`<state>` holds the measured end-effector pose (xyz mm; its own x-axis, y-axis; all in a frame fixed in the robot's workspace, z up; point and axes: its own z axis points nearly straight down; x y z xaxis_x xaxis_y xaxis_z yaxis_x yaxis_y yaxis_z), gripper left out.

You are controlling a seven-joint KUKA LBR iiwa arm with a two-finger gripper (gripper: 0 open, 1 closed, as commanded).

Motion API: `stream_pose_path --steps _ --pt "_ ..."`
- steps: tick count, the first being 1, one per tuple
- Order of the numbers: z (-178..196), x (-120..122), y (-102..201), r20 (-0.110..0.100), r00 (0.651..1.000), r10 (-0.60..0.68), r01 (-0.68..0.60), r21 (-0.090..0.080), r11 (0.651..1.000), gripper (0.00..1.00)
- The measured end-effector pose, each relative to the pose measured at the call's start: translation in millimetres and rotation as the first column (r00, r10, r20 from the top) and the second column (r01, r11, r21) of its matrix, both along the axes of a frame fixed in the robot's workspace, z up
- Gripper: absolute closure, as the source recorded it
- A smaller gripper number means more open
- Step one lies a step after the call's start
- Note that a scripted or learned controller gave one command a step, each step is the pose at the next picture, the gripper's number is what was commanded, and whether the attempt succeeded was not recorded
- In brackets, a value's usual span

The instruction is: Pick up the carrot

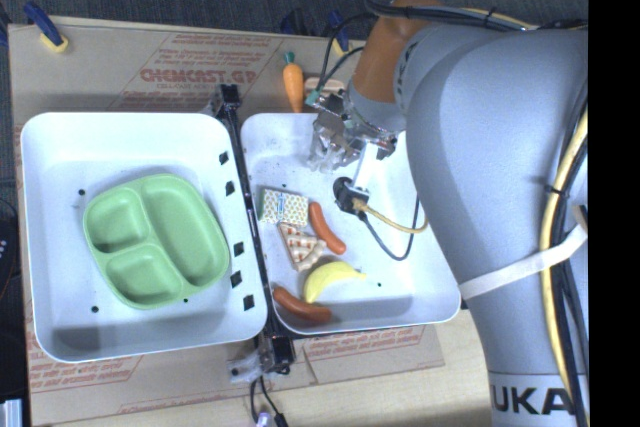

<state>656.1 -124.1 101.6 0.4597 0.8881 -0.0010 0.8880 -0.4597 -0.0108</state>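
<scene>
Dark carpet borders a tabletop [200, 65] of printed brown cardboard carrying two glossy white bins. Beyond the right bin [425, 300] lies the carrot [292, 87] (orange, tapered, green-tipped), on the cardboard just past the rim. Nearby, the metal hand [335, 143] hovers over that bin's far end; its spread cannot be told. A smooth green divided plate [155, 240] fills the left bin [40, 215].

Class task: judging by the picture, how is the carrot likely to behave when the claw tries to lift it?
The carrot looks like moulded plastic, so probably stiff and light. Its smooth, tapered shape may slip or roll away. It lies outside the right bin, beside the rim.
</scene>
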Motion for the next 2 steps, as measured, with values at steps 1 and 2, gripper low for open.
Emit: stream_pose_path --steps 1,2 --pt "91 -68 94 0.006 0.999 -0.033 0.033 -0.003 0.999 1.0" --pt "90 -44 34 0.007 0.983 0.181 -0.181 -0.004 0.983 1.0"
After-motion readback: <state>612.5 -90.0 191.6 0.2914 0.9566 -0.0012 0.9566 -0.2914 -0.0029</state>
